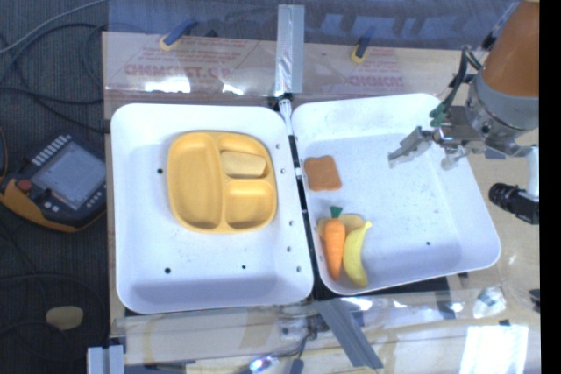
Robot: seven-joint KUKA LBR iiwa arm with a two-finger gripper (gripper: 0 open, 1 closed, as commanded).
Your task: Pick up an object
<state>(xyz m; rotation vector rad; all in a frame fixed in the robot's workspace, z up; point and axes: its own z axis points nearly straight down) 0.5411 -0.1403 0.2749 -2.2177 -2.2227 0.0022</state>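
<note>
Well left of the fingers (419,146) lie carrot (334,246) and banana (355,250).

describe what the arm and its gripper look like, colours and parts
The arm has a rounded orange band above a grey wrist section. Below that sits a cluttered metal-grey wrist block with a small green part and thin dark cables on its left side. The gripper is slim, grey and metallic, ending in narrow pointed fingers. A black cylindrical part sticks out lower down beside a white piece.
</note>
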